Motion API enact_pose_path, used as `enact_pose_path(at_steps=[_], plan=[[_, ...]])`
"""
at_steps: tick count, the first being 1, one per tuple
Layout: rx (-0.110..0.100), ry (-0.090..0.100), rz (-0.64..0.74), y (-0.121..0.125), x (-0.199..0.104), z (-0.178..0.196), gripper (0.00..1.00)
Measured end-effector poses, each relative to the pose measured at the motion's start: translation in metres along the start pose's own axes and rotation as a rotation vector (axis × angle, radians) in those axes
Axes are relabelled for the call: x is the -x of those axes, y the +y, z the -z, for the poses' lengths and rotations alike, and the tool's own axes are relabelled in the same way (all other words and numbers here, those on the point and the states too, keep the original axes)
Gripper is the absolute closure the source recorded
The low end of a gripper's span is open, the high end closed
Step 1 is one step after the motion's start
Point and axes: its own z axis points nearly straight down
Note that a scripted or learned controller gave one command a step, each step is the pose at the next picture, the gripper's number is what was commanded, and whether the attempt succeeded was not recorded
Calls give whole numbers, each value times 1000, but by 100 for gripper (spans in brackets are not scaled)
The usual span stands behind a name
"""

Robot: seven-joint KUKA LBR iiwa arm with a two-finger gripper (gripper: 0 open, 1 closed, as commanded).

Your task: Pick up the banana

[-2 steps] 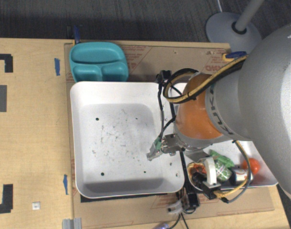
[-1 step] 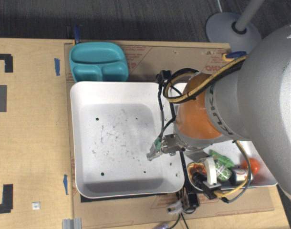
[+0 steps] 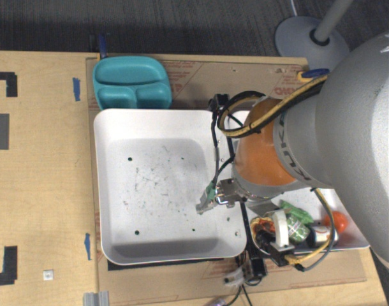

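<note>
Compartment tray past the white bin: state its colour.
The tray is plain teal, shown best in the camera view.

The left bin (image 3: 150, 171) is matt white plastic, scuffed. At its 12 o'clock, the teal tray (image 3: 131, 83) is smooth, glossy plastic.

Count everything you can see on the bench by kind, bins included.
White bins: 2, left bin and right bin
Teal divided tray: 1
Green item, right bin: 1
Red-orange round item, right bin: 1
Total: 5. The arm covers most of the right bin.
</note>
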Motion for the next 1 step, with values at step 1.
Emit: enact_pose_path(at_steps=[1], plan=[[0,-3,53,-1,2,-1,0]])
